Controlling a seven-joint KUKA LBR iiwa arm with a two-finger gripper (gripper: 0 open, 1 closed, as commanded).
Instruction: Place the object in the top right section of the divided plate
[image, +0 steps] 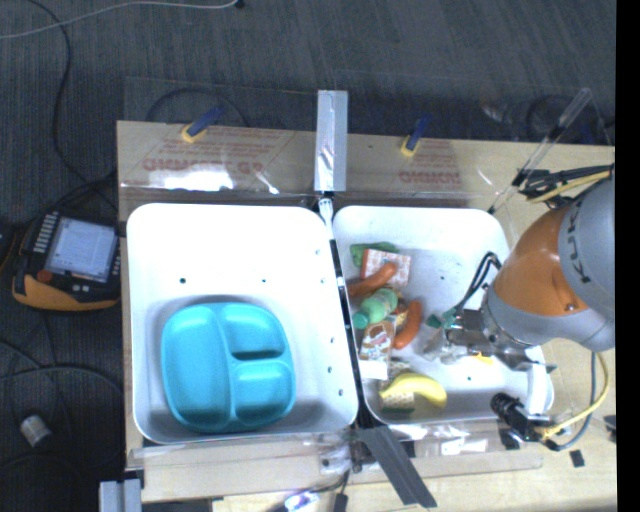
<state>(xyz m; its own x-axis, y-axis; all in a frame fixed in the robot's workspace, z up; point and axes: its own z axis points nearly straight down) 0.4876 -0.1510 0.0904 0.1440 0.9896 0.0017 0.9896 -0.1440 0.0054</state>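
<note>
Two white bins sit side by side on the counter (460, 165). Low in the right bin (470, 225) lies a banana (415, 390); above it, toy foods (385, 300). The hand (450, 335) is beside them; its state cannot be told. The blue divided plate (228, 365) fills the left bin (230, 225).

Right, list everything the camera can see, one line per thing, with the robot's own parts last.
Divided plate: one, light blue, three sections, in the left bin.
White bins: two, side by side on the bench.
Banana: one, yellow, near the front of the right bin.
Small toy foods: a cluster, orange, green and red, left part of the right bin; exact count hard to tell.
Clamps: two, blue and yellow, at the bench's back edge.
Handheld screen device: one, orange and black, on the floor left of the bench.
Arm: one, grey with orange band, reaching in from the right.
Gripper: one, low over the right bin beside the toys.
</note>
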